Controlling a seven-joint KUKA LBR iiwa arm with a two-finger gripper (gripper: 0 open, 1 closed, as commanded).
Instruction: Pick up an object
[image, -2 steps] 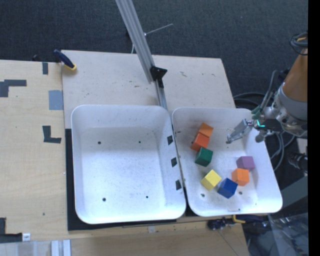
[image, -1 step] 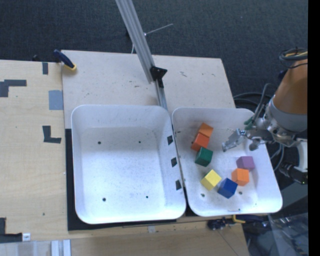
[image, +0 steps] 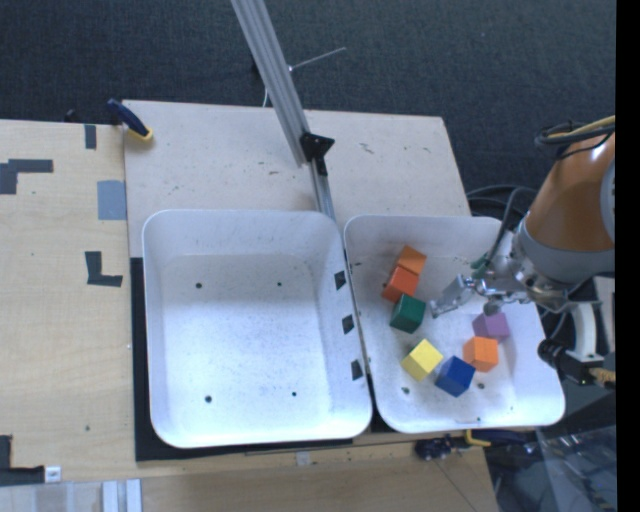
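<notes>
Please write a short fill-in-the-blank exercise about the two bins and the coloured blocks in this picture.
1. All the blocks lie in the ____ bin.
2. The yellow block touches the ____ block.
3. The gripper hangs beside the ____ block.

Missing words: right; blue; green

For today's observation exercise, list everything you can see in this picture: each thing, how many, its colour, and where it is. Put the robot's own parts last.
bench: 1, pale wood, under both bins
left bin: 1, white, left half of bench
right bin: 1, white, beside the left bin
orange blocks: 2, one at the right bin's top, one at lower right
green block: 1, below the upper orange block
yellow block: 1, right bin, low centre
blue block: 1, right of yellow
purple block: 1, above the lower orange block
metal rail: 1, grey, slanting down from the top
clamp: 1, blue and yellow, bench's top left
arm: 1, orange band, from the right
gripper: 1, grey, over right bin
</notes>
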